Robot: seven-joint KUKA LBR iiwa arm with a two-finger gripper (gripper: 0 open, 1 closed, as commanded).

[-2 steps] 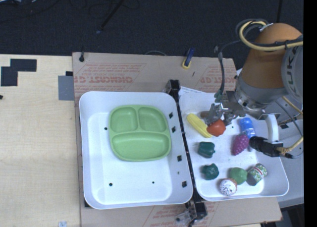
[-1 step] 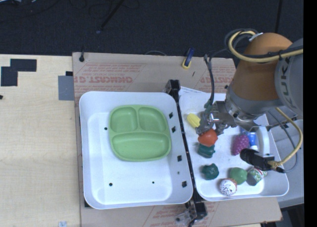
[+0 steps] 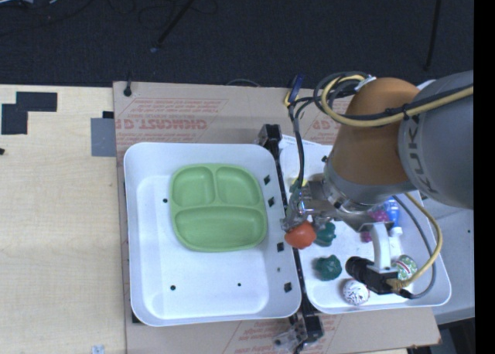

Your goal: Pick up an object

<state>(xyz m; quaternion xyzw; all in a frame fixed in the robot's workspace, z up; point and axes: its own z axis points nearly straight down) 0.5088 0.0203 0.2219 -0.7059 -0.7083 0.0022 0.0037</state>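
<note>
My gripper (image 3: 302,217) hangs over the left edge of the right bin (image 3: 441,287), under the orange wrist band. A red-orange rounded object (image 3: 300,235) sits right at the gripper's tip, by the wall between the two bins; whether it is gripped is unclear. A small teal object (image 3: 324,231) lies just to its right. Nearer the front lie a dark green lump (image 3: 328,267) and a white speckled ball (image 3: 356,293).
The left bin (image 3: 147,283) holds a light green divided plate (image 3: 219,208). A green and red ball (image 3: 405,269) and blue and purple items (image 3: 387,212) lie in the right bin, partly under the arm. Cables run around the wrist.
</note>
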